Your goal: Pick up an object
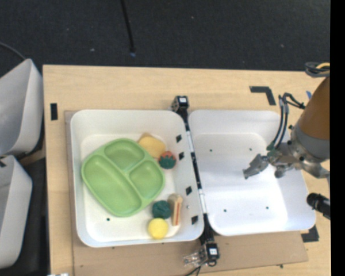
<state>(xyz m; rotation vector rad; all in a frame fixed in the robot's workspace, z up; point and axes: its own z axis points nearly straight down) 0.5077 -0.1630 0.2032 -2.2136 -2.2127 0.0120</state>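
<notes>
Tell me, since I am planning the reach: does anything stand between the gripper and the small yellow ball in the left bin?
Yes. The gripper hangs over the right white bin, and the raised divider where both bins meet lies between it and the small yellow ball. A tan and orange stick-shaped item lies just right of the ball.

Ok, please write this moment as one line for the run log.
gripper: over right bin, open, holding nothing | green tray, yellow ball: in left bin | pick: not yet done

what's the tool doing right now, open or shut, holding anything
Tool: over the right bin; whether it is open or closed cannot be told, and nothing is seen in its grasp.
</notes>
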